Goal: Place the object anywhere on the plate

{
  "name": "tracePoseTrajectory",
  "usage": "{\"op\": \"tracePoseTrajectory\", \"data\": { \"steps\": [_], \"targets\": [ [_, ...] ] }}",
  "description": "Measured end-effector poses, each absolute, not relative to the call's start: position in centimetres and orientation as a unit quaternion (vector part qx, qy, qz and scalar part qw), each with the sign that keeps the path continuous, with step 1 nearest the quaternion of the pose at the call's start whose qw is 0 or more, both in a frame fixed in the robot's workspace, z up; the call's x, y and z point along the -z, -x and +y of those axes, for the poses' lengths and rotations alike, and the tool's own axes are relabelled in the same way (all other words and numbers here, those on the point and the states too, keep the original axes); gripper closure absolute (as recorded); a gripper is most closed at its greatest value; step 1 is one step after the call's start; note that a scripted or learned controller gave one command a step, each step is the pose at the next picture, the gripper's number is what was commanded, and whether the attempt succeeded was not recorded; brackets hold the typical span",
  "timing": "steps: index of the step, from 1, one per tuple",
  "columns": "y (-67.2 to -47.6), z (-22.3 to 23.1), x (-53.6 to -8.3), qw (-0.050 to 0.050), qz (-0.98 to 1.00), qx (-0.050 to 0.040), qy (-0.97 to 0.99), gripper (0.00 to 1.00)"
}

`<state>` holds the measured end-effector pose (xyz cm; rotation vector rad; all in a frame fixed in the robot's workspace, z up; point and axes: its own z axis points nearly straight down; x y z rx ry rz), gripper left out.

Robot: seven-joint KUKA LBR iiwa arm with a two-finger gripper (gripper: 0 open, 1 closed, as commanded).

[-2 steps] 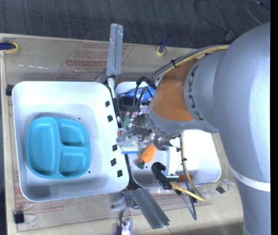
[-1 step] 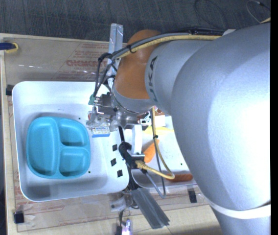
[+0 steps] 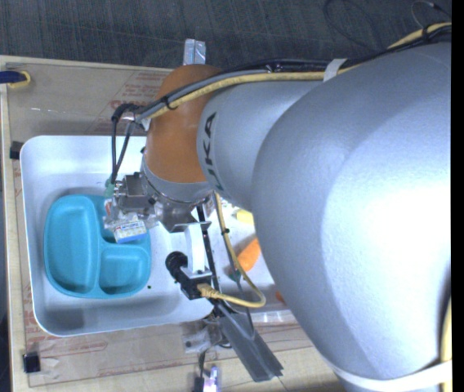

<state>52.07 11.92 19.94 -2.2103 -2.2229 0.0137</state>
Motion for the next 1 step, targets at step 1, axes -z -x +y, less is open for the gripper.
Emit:
{"op": "tracePoseTrajectory", "data": {
  "steps": [1],
  "targets": [
    [-52.07, 11.92, -19.95, 0.003, -0.709, -0.0044, 0.705, 0.0]
  ]
}}
